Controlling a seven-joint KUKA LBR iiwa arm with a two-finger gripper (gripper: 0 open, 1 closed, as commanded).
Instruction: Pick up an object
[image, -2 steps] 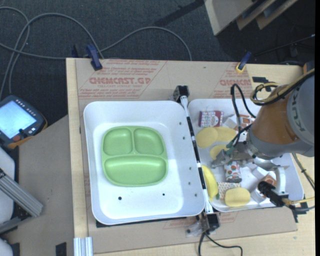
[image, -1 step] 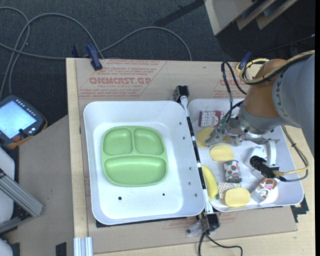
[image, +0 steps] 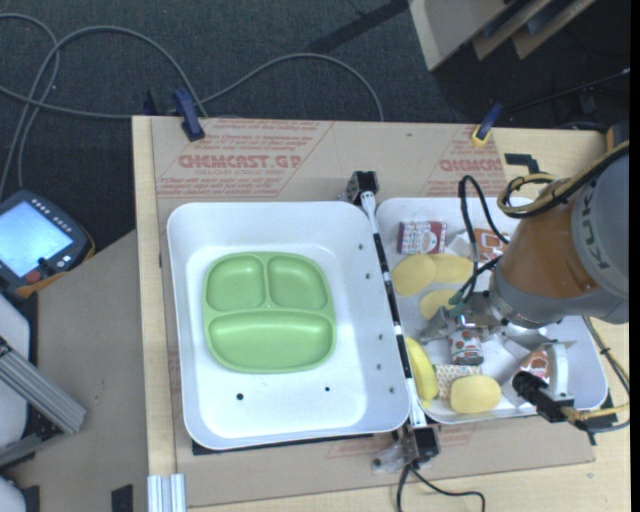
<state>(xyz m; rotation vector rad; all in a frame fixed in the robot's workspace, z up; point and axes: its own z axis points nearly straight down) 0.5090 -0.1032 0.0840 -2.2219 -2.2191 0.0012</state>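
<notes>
On the plywood bench (image: 260, 150), the gripper (image: 462, 325) reached into the right bin (image: 590, 385) over a small can (image: 466, 348), grip unclear, needing a firm close before lifting

We are seeing the gripper (image: 462, 325) reaching down among toy food in the right bin (image: 590, 385); green tray (image: 268, 312) sitting in the left bin (image: 200, 240).

Left bin (image: 190, 240) roomy around green tray (image: 268, 311); right bin (image: 590, 372) crowded, toys packed close, arm (image: 560, 240) overhead.
</notes>
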